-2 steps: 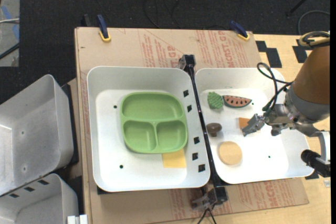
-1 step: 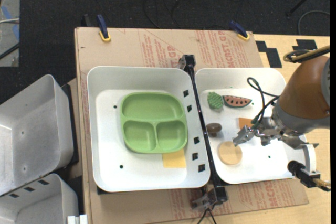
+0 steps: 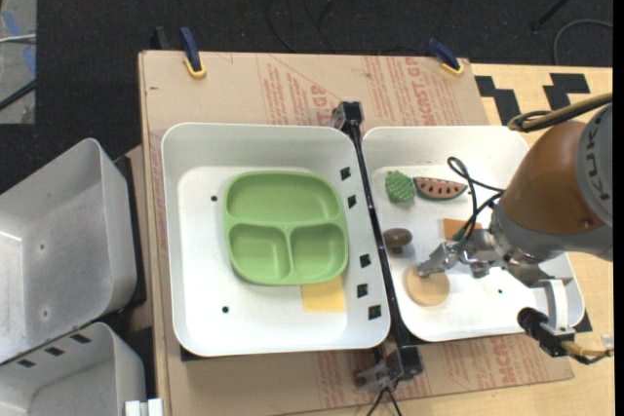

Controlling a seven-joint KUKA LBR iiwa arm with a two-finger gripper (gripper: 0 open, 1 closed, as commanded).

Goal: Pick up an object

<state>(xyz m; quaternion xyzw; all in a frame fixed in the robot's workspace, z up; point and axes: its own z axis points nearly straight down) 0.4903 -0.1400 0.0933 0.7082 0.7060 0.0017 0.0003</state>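
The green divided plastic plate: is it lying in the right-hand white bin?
No: the green divided plastic plate lies in the left white bin, with a yellow square slice at its near edge.

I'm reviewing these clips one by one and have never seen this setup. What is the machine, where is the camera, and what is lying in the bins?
One camera looks down at a slant on a bench with two shallow white bins. The grey-and-orange robot arm reaches in from the right. Its hand hangs low over the right bin, just above a tan disc; nothing visibly sits between its fingers. Nearby lie a brown lump, a green piece, a watermelon slice and an orange piece. The left bin holds a green divided plate and a yellow square.
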